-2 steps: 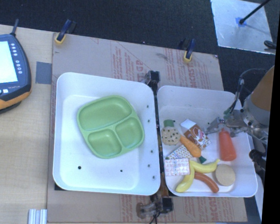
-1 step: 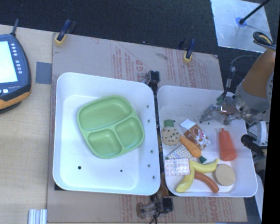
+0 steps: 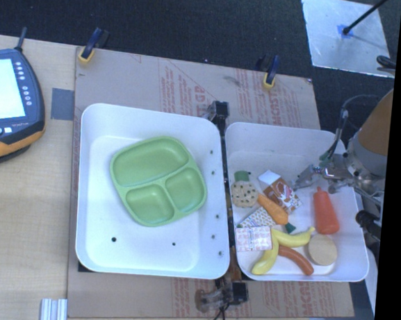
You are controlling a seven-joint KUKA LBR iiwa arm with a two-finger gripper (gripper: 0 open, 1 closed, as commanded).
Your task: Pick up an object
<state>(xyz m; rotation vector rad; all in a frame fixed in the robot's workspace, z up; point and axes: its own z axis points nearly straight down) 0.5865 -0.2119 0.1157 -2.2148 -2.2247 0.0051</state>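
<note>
Left on the wooden bench, a grey-and-orange handheld pendant with pale screen — beside brown cardboard sheet held by two blue-and-yellow clamps. Far corner, white paper patch on dark floor.

— Where am I steering this from afar, a kitchen?
— No, I see a robotics lab: a teach pendant on the counter, cardboard clamped down, two white bins of toy food
</note>
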